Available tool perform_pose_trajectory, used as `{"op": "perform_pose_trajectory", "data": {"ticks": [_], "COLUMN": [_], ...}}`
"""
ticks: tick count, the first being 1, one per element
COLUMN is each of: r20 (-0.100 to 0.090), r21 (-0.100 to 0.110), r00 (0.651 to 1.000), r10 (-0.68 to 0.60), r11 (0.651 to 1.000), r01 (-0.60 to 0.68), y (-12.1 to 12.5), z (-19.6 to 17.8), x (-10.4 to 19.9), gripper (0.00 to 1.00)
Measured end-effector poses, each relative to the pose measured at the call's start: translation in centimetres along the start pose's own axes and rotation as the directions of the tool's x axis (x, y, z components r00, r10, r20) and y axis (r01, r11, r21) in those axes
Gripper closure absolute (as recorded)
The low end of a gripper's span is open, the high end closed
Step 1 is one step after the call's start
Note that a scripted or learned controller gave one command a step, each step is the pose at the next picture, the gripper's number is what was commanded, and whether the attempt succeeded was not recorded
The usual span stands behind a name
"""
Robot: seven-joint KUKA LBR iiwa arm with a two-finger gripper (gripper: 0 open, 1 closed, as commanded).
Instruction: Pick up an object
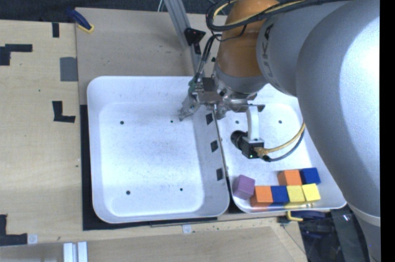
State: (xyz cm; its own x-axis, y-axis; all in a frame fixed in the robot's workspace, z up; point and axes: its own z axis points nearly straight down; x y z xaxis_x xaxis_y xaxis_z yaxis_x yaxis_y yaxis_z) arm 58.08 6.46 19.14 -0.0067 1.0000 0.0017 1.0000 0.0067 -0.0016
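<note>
Blocks sit clustered in the near corner of the right bin: a purple block standing slightly apart at the left, then an orange block, a blue block, a yellow block and another yellow block in a row, with a second orange block and a second blue block just behind. All are small, matte cubes with crisp edges. Both bins are shallow white trays with rounded corners, and the left bin has a speckled floor. The metallic claw hangs over the left bin's far right corner, near the shared rim; whether it is open cannot be told, and nothing shows in its grasp. The smooth grey arm has a glossy orange band. The counter is pale wood.
</note>
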Motion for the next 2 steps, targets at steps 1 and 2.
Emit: {"op": "perform_pose_trajectory", "data": {"ticks": [1,2], "r20": [0.002,0.003], "r21": [-0.005,0.004], "r00": [1.0,1.0], "r10": [0.006,0.005], "r11": [1.0,1.0], "r01": [-0.006,-0.005], "y": [2.6,2.2], "z": [-4.2,0.2], "x": [-2.2,-0.1], "gripper": [0.0,0.0]}}
